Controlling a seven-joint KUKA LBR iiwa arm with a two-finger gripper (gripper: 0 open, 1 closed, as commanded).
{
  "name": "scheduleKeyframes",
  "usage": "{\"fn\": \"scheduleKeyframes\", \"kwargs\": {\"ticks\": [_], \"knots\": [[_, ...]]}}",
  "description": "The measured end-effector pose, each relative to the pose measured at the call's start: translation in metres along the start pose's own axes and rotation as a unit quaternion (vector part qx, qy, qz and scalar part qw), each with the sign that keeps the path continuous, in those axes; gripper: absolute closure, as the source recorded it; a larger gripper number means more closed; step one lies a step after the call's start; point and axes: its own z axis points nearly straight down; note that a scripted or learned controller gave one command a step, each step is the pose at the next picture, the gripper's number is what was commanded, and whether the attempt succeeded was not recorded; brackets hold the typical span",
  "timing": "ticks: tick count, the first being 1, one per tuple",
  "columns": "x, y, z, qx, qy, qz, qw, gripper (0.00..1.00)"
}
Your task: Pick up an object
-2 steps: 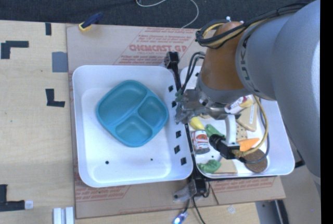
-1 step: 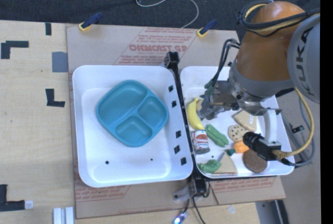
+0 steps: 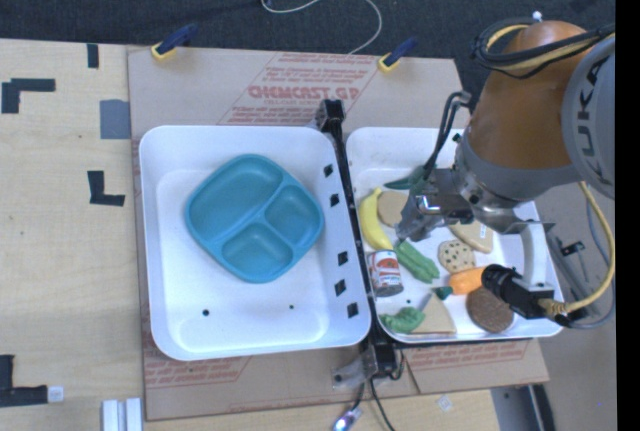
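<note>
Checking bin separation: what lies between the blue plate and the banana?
In the camera view, bare white bin floor and the black divider separate the blue plate from the banana.

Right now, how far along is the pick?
Done: the gripper is down in the right bin, over the toy food near the banana. In hand: nothing visibly held. Left: close on an item and lift it. The blue plate sits in the left bin.
</note>
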Motion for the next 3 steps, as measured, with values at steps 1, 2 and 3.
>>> {"fn": "scheduleKeyframes", "kwargs": {"ticks": [1, 2, 3], "knots": [[0.052, -0.001, 0.052, 0.002, 0.001, -0.003, 1.0000, 1.00], [0.115, 0.001, -0.006, -0.003, 0.001, -0.005, 1.0000, 1.00], [0.090, 0.013, -0.126, -0.008, 0.001, -0.001, 1.0000, 1.00]]}}
